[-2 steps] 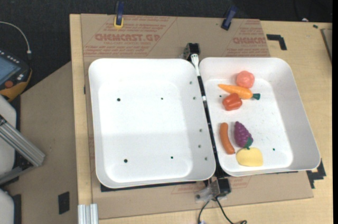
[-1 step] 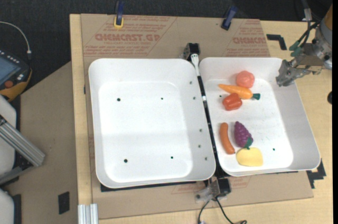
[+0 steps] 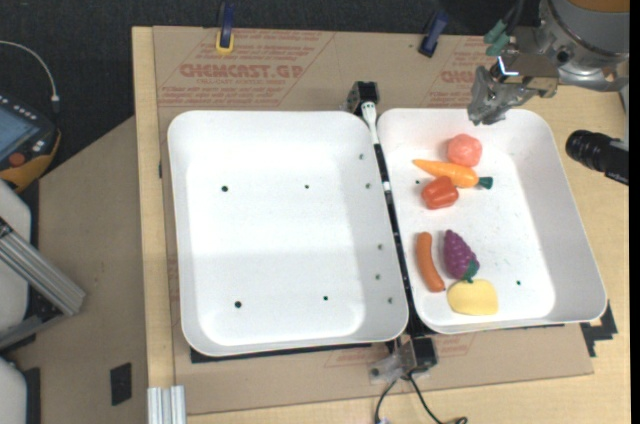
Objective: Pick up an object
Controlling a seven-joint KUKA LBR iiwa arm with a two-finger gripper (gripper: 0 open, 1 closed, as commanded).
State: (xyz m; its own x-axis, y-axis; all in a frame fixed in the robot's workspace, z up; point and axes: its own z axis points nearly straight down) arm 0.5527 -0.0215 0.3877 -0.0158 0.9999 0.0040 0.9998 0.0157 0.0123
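Gripper (image 3: 487, 112) hangs over the far rim of the right bin (image 3: 560, 212), nothing between its fingers; open or shut, cannot tell. Toys all in the right bin: pink ball (image 3: 464, 150) nearest the gripper, carrot (image 3: 448, 172) touching it below, red pepper (image 3: 440, 194) under the carrot, then sausage (image 3: 430, 261), grapes (image 3: 459, 254) and yellow fruit (image 3: 472, 297) clustered toward the near edge. Left bin (image 3: 270, 222) sits beside it, rims touching.
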